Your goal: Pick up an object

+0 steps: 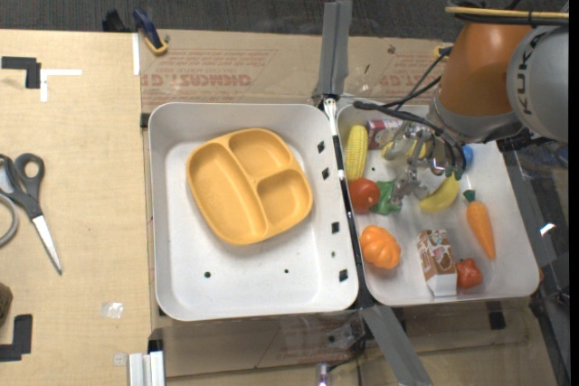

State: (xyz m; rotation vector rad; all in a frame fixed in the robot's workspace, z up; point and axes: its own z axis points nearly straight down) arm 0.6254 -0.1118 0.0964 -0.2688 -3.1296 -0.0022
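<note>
Camera view looks down on two shallow white bins set side by side on a light wooden bench. Inside the left bin (172,221) lies a yellow-orange plastic divided plate (249,185), tilted across the upper middle; bare white floor runs around it, widest along the near edge and the left wall. The right bin (516,276) is crowded. A yellow toy corn cob (356,151) stands lengthwise just beside the shared inner wall, with a red toy tomato (364,193) below it and a small orange toy pumpkin (380,247) nearer the front. A green toy vegetable piece (388,198) sits right of the tomato. A yellow toy banana (441,194) lies near the middle, an orange toy carrot with a green top (479,226) lies toward the right wall, and a small white printed carton (437,259) rests at the front edge beside a small red toy fruit (469,273).

The grey arm with its orange band (488,59) reaches in from the right over the far corner of the right bin. Its metal gripper (416,172) hangs low over the clutter between the corn and the banana, just above the green piece; whether its pincer is apart or together cannot be told. Open floor in this bin shows mainly between carrot and carton. Grey-handled scissors (32,203) lie on the bench well left of both bins.
</note>
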